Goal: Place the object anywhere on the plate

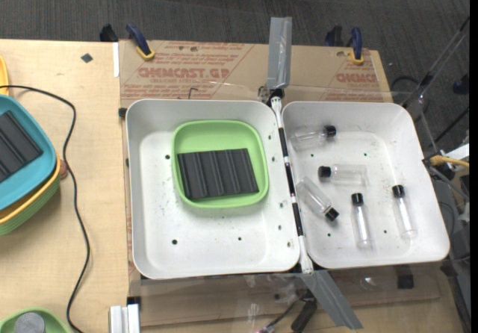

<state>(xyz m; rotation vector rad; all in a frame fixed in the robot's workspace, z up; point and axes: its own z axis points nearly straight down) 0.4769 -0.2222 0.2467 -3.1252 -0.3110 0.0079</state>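
Two white bins sit side by side on the desk (60, 249). In the left bin (149, 234) lies a green plate (218, 134) with a dark ribbed mat (218, 173) across its middle. The right bin (418, 242) holds five clear vials with black caps, scattered and all lying flat. One vial (314, 134) rests toward twelve o'clock in that bin, a second (342, 172) near the centre, a third (316, 199) at about eight o'clock close to the inner wall, a fourth (361, 221) toward six, and a fifth (403, 212) toward four. None touches another.

I cannot tell how the tool stands, so nothing can be said of its state.

The vials look light and stiff, with smooth, slippery walls, and being round they will likely roll if nudged sideways. If they are glass, they are breakable. The sensible hold is across the barrel near mid-length, fingers square to the long axis. The fourth or fifth vial seems easiest, with open floor around it. The third lies close to the wall, which could crowd a finger.
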